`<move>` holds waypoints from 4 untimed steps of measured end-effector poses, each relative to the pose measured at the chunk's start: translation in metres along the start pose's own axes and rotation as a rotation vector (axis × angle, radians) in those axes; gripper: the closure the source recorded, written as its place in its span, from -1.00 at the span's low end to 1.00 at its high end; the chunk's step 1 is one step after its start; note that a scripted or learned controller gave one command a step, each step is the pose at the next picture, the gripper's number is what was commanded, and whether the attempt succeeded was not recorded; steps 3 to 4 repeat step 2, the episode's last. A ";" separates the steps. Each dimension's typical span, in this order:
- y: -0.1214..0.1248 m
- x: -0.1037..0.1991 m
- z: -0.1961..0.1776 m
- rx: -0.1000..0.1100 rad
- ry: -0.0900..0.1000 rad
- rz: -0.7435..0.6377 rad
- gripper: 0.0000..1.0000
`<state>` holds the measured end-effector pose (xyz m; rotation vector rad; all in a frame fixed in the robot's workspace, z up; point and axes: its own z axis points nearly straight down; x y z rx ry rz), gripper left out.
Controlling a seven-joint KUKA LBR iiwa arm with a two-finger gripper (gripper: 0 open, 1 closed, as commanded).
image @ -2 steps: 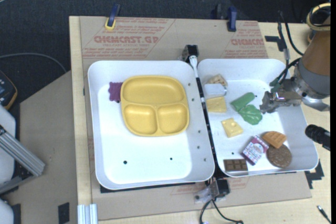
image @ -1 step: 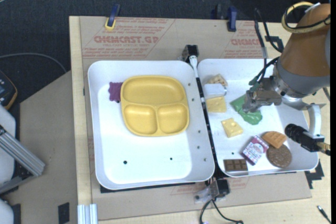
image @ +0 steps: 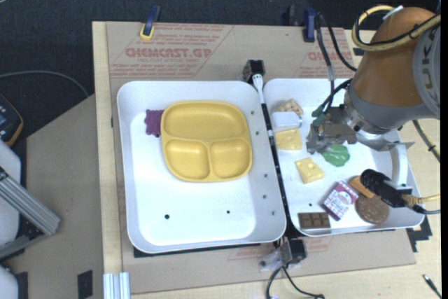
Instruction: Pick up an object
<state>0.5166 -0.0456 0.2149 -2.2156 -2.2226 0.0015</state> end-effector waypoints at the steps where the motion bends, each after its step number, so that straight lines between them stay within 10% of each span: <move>1: 0.000 -0.008 -0.001 -0.002 -0.001 0.004 1.00; 4: -0.001 -0.003 0.000 0.000 0.000 0.002 1.00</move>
